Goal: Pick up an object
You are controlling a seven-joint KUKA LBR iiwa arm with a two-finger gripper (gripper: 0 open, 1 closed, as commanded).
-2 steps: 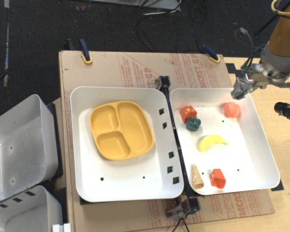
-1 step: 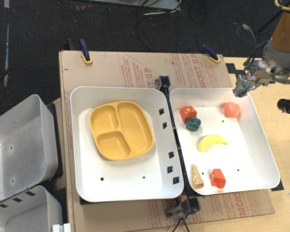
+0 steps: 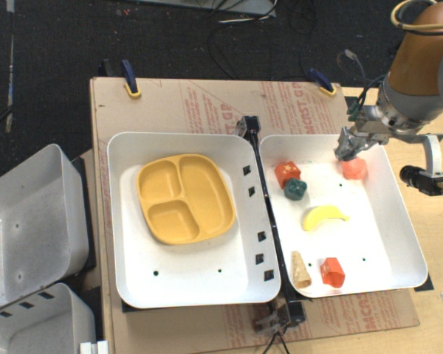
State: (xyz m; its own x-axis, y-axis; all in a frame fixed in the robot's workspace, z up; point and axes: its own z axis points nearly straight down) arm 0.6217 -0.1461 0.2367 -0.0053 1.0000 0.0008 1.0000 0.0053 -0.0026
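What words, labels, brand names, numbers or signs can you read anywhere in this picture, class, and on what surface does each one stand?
Red print on the cardboard sheet under the two bins, repeated in several places and turned at angles: too blurred to read.
Red print along the cardboard's front edge, below the right bin: too blurred to read.
Yellow divided tray, the small items in the right bin, the arm and its tool: no text visible.

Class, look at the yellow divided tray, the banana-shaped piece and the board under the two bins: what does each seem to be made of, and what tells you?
Yellow divided tray: probably moulded plastic, matte; one even colour, rounded compartment walls.
Banana-shaped piece: likely plastic or rubber toy food; smooth, uniformly yellow, though too small to tell apart.
Board: cardboard; dull brown with red printed lettering.
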